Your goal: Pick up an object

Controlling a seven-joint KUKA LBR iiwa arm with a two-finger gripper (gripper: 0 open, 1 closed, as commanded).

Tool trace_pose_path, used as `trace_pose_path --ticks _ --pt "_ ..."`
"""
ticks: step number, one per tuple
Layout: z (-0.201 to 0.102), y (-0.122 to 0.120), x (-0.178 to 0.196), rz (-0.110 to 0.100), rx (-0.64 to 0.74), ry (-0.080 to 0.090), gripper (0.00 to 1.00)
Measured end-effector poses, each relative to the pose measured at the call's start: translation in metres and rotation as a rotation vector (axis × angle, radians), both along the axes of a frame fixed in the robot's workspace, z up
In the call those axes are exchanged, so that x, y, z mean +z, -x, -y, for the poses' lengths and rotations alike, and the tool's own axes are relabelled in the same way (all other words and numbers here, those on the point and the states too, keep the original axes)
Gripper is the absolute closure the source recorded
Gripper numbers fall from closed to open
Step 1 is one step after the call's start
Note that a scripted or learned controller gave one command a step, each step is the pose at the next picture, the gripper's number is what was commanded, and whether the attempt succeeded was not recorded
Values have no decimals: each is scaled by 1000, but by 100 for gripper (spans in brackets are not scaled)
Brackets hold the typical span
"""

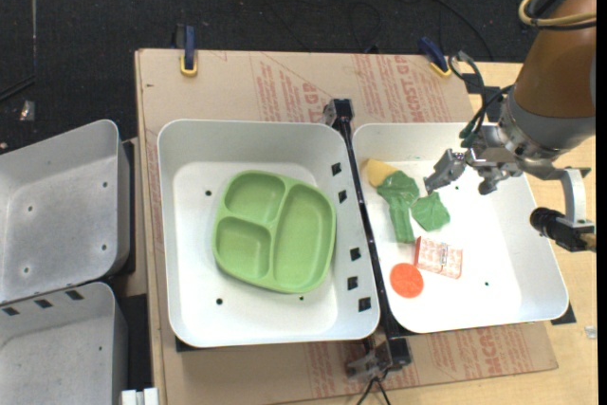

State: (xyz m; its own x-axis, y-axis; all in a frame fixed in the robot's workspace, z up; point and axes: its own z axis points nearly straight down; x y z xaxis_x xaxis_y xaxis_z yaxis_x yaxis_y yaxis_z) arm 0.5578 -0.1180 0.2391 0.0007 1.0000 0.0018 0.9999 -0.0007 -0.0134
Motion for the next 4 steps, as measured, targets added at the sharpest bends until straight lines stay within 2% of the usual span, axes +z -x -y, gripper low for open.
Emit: trace_pose_path --ticks 1,2,4 --pt "0 -2 7 13 2 2 0" --pt "8 -3 -53 8 -1 2 0" --pt "6 1 -147 15 -1 0 0"
